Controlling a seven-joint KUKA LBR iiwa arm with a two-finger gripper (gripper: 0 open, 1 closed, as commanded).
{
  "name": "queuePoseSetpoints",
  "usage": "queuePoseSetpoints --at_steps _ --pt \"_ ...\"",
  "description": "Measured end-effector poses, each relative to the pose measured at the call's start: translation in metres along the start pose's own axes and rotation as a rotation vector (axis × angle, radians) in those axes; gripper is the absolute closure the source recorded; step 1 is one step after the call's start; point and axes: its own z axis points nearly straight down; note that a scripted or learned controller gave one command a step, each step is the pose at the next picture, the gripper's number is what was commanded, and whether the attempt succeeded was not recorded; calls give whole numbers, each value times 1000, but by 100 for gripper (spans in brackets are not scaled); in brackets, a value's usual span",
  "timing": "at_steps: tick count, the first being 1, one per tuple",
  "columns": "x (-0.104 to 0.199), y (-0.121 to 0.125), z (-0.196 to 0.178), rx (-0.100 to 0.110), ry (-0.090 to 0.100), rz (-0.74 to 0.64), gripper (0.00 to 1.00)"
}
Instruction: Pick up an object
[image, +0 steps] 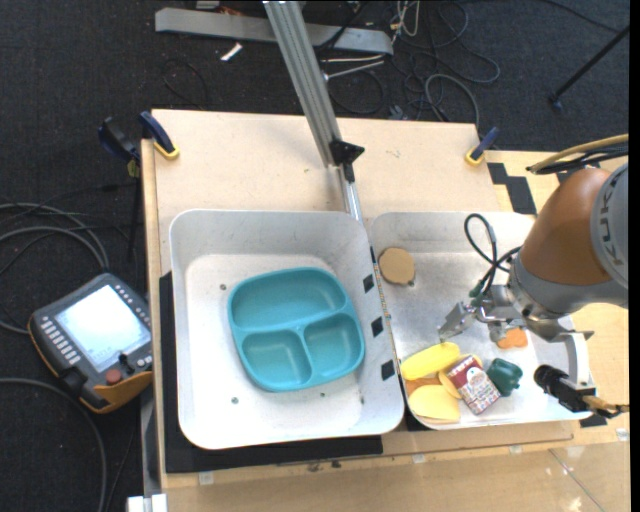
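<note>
In the right bin (440, 232), my gripper (472, 316) hangs over the middle of the floor. Its fingers are open and nothing sits between them. Just right of it lies a small orange piece (513, 339). In front of the gripper lie a yellow banana-shaped toy (430, 361), a flat yellow-orange piece (435, 403), a red and white box (473, 386) and a dark green object (505, 375). A round brown disc (396, 266) rests at the bin's back left, apart from the gripper.
The left bin (200, 260) holds a teal divided plate (296, 327). A slanted metal pole (312, 85) rises from the wall between the bins. A teach pendant (95, 340) lies on the floor to the left of the bench.
</note>
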Motion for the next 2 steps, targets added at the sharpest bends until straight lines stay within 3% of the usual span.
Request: queuePoseSetpoints --at_steps 1,2 --pt "0 1 -13 -6 -2 -1 100" --pt "1 6 -57 -11 -3 -4 100"
